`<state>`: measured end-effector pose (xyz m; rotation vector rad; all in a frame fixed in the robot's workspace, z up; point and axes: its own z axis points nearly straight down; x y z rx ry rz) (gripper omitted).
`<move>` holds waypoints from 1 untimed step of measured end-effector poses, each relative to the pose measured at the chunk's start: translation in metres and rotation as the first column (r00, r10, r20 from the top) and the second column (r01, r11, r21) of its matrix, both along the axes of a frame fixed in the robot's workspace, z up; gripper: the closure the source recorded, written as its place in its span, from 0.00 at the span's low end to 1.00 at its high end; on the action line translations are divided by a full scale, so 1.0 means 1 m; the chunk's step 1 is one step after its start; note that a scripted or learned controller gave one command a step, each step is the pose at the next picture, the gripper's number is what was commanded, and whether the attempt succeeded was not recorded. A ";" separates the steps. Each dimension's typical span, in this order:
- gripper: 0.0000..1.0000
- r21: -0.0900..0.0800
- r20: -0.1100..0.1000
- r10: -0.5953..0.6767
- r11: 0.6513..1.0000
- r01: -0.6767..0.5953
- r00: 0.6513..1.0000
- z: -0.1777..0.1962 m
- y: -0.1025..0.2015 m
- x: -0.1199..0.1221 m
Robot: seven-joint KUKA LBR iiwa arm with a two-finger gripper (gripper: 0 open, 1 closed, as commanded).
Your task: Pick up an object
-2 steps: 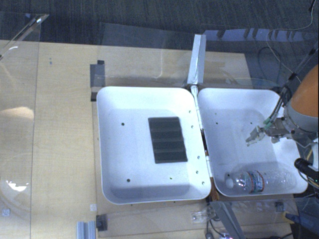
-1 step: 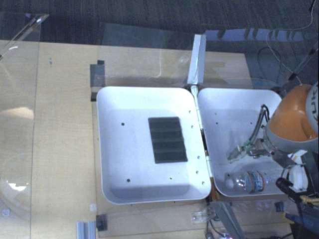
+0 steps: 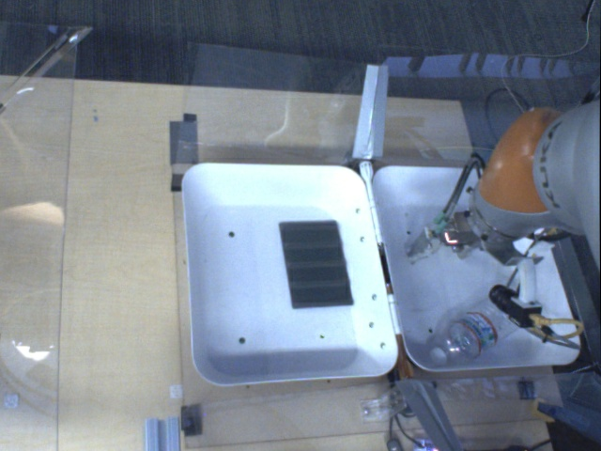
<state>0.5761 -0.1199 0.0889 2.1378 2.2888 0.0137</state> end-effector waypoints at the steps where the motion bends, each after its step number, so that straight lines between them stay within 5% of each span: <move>1: 0.00 -0.007 -0.002 0.469 0.883 -0.469 0.883 0.000 -0.018 0.038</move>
